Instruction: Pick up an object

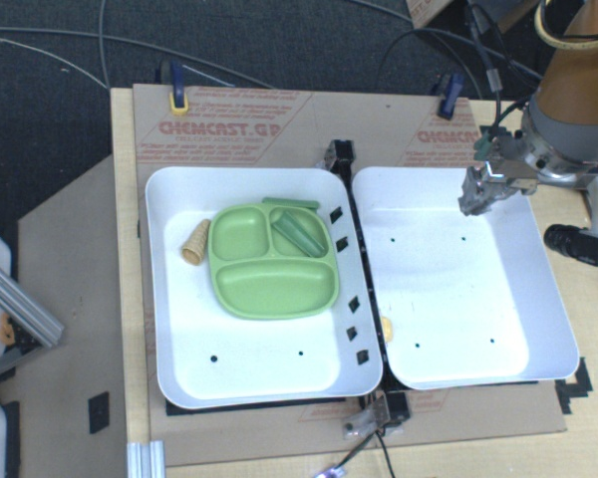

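The gripper (475, 199) is hanging over the right bin (538, 297), and its opening I cannot tell.

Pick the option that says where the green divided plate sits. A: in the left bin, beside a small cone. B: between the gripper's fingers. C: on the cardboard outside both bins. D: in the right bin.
A: the green divided plate lies in the left bin, with the small cone at its left edge; the gripper is over the right bin.
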Available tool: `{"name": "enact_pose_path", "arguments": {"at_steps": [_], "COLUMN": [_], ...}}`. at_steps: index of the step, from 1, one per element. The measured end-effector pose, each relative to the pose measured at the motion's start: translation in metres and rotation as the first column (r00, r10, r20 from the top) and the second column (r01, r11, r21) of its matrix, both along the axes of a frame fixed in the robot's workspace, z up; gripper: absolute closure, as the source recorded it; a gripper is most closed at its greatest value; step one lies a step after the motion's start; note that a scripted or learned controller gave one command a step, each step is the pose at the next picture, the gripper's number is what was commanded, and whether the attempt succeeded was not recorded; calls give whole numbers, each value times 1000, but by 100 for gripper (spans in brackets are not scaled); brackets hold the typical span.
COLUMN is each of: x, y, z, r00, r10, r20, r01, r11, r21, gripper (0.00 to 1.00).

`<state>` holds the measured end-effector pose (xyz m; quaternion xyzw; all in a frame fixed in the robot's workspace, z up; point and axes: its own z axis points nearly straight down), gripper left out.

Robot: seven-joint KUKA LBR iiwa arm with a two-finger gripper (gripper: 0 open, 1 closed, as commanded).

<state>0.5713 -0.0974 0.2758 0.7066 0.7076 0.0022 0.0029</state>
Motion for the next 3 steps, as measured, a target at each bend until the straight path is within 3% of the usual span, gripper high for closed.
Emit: {"name": "enact_pose_path", "arguments": {"at_steps": [2, 3], "x": [-29, -46], "y": [113, 153], "z": [-28, -36], "r00": [1000, 1000], "r10": [4, 3], "r20": [-12, -12], "r01": [-4, -3], "r11": [1000, 1000], "r21": [4, 4], "gripper": [100, 100]}}
